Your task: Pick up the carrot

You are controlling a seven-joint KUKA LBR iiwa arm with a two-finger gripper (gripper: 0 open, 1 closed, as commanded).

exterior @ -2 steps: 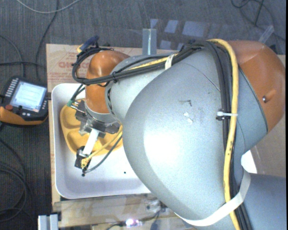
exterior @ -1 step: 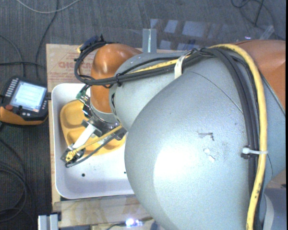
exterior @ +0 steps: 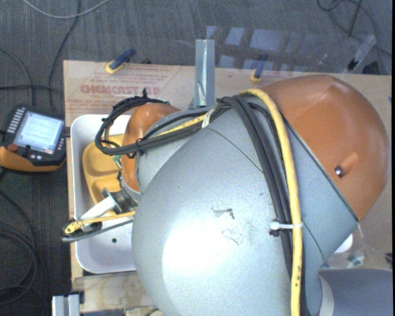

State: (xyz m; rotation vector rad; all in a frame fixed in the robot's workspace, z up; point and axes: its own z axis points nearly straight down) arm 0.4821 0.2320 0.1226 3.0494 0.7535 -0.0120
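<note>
The grey arm with its orange band [exterior: 151, 120] reaches over the left white bin [exterior: 82, 133] and hides most of both bins. My gripper [exterior: 116, 198] hangs low over the middle of the left bin, seen from behind the wrist. A yellow-orange, dish-like thing [exterior: 95, 166] lies in the bin just left of the gripper, partly under it. I cannot pick out a carrot's shape among what shows.
An orange and grey teach pendant [exterior: 29, 140] lies on the floor left of the bench. The bench's pale board [exterior: 118, 87] extends behind the bin, with two blue and yellow clamps [exterior: 120, 60] on its far edge. A grey post [exterior: 205, 71] stands at the back.
</note>
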